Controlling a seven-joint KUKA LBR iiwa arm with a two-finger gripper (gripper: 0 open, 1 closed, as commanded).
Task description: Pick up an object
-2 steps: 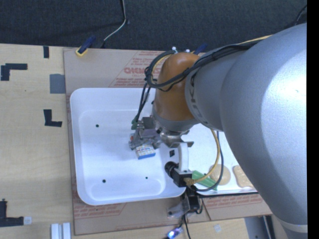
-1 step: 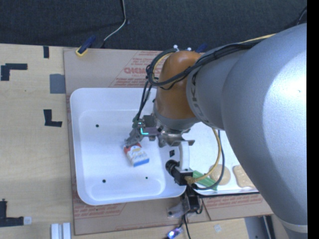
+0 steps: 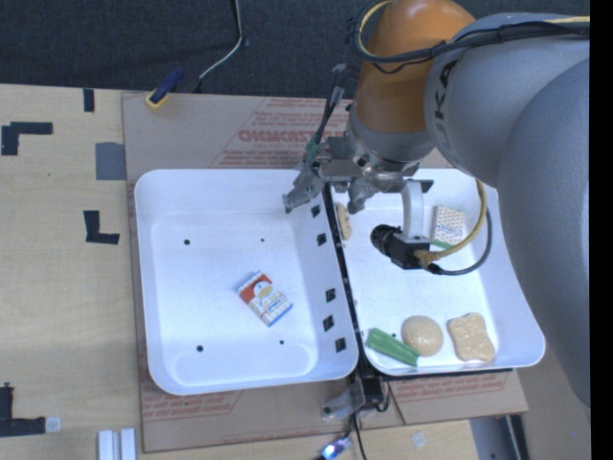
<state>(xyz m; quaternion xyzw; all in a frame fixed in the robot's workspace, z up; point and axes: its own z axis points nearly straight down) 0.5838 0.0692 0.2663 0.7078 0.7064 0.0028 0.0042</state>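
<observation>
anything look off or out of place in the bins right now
Nothing looks spilled or damaged. The small carton lies alone and askew in the left bin, while the green item, round bun, cracker-like piece and waffle-textured block sit in the right bin.

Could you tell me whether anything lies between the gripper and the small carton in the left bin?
Nothing visible does. The gripper is over the divider at the bins' far end, and the carton lies alone on bare white floor.
</observation>
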